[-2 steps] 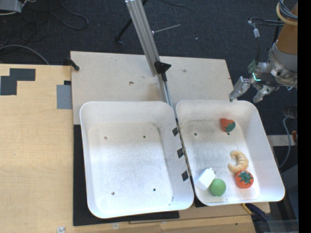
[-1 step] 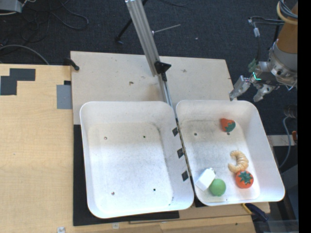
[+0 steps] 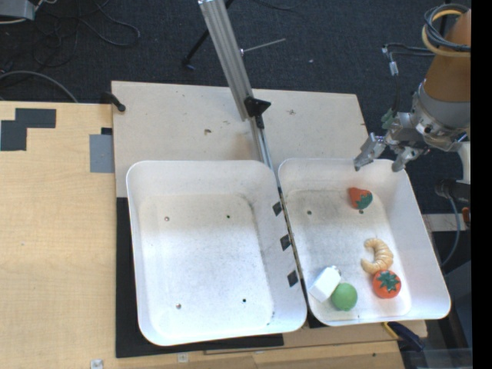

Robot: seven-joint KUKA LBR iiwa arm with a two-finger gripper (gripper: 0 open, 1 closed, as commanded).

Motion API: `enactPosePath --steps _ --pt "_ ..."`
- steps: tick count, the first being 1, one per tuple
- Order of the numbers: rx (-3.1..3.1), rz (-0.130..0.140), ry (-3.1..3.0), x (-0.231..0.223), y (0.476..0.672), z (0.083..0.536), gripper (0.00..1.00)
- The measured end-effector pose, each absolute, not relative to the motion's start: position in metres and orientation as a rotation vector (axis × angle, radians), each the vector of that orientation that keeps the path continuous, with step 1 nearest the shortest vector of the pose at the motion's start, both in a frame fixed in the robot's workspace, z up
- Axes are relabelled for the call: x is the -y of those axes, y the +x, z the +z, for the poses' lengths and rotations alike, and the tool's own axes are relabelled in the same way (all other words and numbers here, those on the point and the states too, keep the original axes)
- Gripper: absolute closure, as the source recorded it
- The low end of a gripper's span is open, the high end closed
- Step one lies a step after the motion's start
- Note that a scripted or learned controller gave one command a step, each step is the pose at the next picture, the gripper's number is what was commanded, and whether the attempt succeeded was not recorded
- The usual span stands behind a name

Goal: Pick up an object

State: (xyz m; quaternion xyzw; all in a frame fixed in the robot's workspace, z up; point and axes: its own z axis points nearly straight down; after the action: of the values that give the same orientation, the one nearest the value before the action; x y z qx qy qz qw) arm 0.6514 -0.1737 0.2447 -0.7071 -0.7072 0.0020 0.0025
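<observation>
We are looking at the toys in the right bin (image 3: 415, 229). Near the top of that bin a small red toy with a green end (image 3: 360, 198) is lying by itself. Lower down a curly tan toy (image 3: 377, 254) is sitting just above a red tomato toy (image 3: 387, 284), and they are almost touching. To the left of the tomato a green ball (image 3: 344, 296) is resting right against a white block (image 3: 325, 282), near the bottom edge of the bin.

We are seeing the gripper (image 3: 382, 157) hanging over the top edge of the right bin, up and to the right of the small red toy and not touching it. Its two fingers are pointing down and standing apart, with nothing between them. The grey arm (image 3: 443, 102) is reaching in from the right, with its orange band (image 3: 452, 68) above the wrist.

The left bin (image 3: 146, 237) is sitting right beside the right bin, and their edges are meeting in the middle. Both bins are resting on the bench (image 3: 54, 229). A long silver bar (image 3: 229, 58) is leaning up from between the bins toward the top.
</observation>
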Motion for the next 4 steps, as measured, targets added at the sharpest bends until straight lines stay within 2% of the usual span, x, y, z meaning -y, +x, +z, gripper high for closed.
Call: enactPosePath --steps 1,2,3,4 --pt "2.216 0.006 -2.218 0.176 0.647 0.2 0.0" --pt "2.216 0.007 -2.218 0.18 0.654 0.14 0.0" --pt "2.219 0.002 -2.221 0.18 0.655 0.155 1.0" --pt "2.219 -0.003 -2.229 0.18 0.646 0.211 1.0"
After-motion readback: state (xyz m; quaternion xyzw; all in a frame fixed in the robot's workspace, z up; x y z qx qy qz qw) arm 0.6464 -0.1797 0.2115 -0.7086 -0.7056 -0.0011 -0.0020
